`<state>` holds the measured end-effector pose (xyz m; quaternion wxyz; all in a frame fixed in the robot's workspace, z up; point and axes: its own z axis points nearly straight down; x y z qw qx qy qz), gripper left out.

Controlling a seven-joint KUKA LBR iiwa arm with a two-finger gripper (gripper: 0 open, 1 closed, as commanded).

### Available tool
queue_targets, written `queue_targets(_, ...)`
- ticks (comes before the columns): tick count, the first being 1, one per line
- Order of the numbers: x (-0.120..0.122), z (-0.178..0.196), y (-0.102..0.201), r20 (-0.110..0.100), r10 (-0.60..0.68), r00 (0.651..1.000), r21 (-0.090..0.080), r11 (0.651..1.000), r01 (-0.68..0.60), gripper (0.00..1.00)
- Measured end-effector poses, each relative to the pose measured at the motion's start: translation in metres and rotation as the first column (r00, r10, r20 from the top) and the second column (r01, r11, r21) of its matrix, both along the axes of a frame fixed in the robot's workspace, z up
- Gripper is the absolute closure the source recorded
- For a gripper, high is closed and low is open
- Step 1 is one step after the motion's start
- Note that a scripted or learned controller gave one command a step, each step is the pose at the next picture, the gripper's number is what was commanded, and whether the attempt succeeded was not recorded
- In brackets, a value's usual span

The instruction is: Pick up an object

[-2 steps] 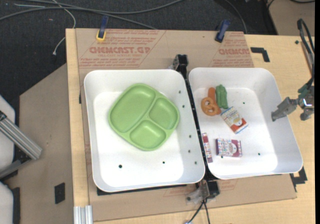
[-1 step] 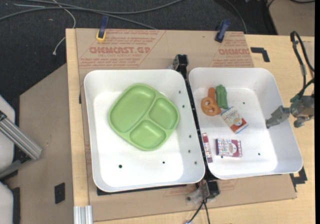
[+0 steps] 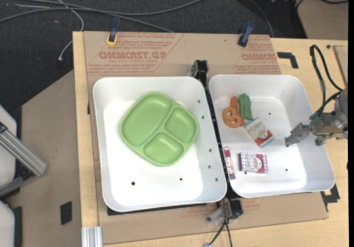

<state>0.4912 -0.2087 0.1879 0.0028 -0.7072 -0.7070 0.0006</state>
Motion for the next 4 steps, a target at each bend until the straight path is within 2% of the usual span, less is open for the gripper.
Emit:
queue_targets(1, 0.003, -0.043, -0.003, 0.001, 0.000, 1.000, 0.000, 1.000, 0.000, 0.00)
queue_targets(2, 0.004, -0.030, -0.003, 0.006, 0.000, 1.000, -0.002, 1.000, 0.000, 1.00)
queue_targets(3, 0.001, 0.015, -0.003, 0.010, 0.001, 1.000, -0.005, 1.000, -0.001, 1.00)
queue_targets(4, 0.001, 0.019, -0.003, 0.007, 0.001, 1.000, -0.004, 1.000, -0.001, 1.00)
